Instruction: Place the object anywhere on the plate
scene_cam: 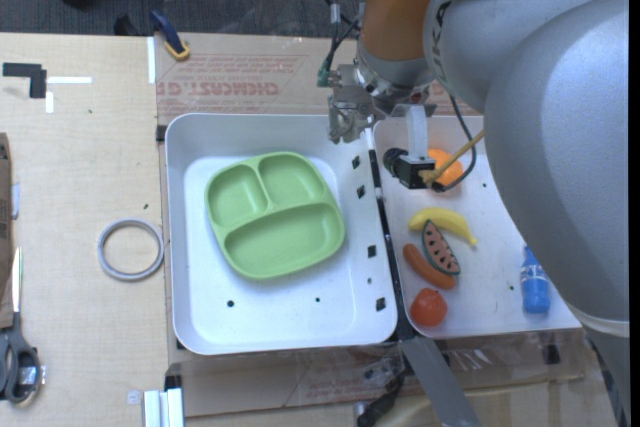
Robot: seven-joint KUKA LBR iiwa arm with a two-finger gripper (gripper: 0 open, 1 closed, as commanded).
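Camera view shows, at far left on the bare bench, a roll of tape (130, 248) lying flat, well apart from the work and seemingly spare. Next comes the left bin (180, 245), and in it the green plate (275, 215) lies flat, slightly turned, its three compartments all bare. It sits there presumably as an open target that can be reached from above. The gripper (347, 127) hangs over the far edge of this bin, beside the divide between the two bins. Nothing is visible in its grasp, and whether it is open or closed I cannot tell from this angle. The right bin (490, 205) holds the candidates for the object, so the pick looks not yet made: an orange piece (447, 167) nearest the gripper, a yellow banana (450, 223), a watermelon slice (440, 248) touching a red sausage (424, 265), a tomato (428, 307), and a blue bottle (535, 285) half under the arm. They look like small, glossy plastic toy foods, and which one is meant I cannot tell.
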